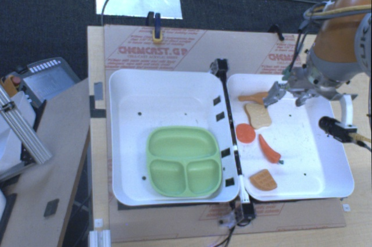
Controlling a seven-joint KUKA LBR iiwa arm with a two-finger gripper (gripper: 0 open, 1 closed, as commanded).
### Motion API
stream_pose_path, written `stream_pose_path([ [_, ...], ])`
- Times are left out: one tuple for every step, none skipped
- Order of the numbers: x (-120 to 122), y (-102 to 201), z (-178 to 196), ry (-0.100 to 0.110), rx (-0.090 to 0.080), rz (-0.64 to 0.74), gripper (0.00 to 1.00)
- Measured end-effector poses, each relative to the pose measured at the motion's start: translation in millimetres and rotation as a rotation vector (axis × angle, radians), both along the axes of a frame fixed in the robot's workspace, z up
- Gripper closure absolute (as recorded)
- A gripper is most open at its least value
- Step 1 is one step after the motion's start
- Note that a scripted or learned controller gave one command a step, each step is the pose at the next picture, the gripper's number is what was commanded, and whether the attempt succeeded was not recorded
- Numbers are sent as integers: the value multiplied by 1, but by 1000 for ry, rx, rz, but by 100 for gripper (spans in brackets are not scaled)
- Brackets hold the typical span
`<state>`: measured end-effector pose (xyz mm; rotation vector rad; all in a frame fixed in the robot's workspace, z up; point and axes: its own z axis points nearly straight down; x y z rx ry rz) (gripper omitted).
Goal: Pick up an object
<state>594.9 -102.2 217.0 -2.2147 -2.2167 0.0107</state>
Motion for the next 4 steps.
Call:
stream_pose_path([
  [3,0,7,-12,-1,2,0],
  [5,-3,-55,-8,-1,0,0],
  [-2,-9,-114,-7,-1,0,0],
  [-1,-9,-131,-14,-2,-1,0],
])
